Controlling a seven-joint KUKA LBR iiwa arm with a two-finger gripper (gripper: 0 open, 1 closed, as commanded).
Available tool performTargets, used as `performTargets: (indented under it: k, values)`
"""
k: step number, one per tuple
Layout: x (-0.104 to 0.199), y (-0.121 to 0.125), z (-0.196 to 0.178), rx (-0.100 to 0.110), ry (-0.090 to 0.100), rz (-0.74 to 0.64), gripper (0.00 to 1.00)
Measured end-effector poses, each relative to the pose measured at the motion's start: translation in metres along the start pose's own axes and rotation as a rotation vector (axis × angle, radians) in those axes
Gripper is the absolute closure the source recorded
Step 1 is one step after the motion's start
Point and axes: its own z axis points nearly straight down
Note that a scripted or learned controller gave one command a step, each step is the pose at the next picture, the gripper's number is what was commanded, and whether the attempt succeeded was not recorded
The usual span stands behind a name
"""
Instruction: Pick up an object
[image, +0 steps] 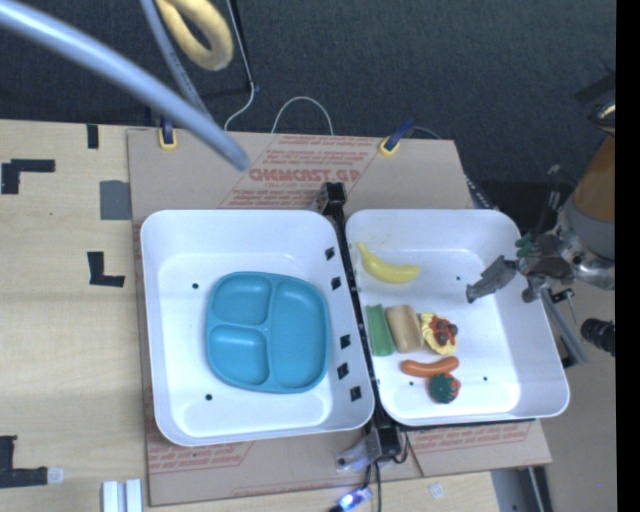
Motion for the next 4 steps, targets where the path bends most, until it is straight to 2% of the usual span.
performTargets:
  k: [1, 2, 4]
  values:
    - [0.001, 0.003, -0.008, -0.013, -0.003, -0.005, 0.00]
    - [-0.003, -0.007, 0.047, -0.008, -0.002, -0.004, 0.00]
    - [0.009, -0.005, 0.147, -0.014, -0.001, -0.005, 0.00]
